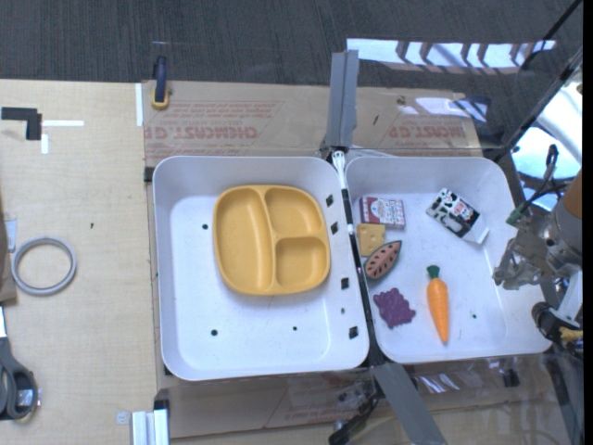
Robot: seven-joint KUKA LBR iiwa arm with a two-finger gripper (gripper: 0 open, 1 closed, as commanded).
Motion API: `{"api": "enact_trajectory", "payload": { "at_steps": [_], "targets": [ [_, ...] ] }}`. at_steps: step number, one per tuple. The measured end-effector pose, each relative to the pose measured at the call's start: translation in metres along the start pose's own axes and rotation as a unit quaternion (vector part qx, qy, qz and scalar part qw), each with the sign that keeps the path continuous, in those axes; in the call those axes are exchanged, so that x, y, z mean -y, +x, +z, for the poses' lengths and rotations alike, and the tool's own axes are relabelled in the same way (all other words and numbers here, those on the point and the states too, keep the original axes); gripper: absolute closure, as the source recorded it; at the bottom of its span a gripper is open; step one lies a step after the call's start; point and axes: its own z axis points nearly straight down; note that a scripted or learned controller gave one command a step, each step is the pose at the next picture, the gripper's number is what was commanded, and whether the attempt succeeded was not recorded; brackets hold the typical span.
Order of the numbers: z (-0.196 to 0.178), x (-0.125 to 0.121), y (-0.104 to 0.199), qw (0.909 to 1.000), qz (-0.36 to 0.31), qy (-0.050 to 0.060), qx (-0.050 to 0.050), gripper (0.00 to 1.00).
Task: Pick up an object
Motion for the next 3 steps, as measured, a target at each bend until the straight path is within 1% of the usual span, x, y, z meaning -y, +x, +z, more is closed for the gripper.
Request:
{"api": "enact_trajectory", "payload": {
  "at_steps": [1,2,3],
  "targets": [
    [0.039,-0.026,0.022,0.9911,0.133,0.0,0.0,0.0],
    [0.016,-0.034,0.028,0.9594,0.282,0.0,0.0,0.0],
    [0.04,-0.055,0.011,0.9203,0.391,0.0,0.0,0.0]
  ]
}}
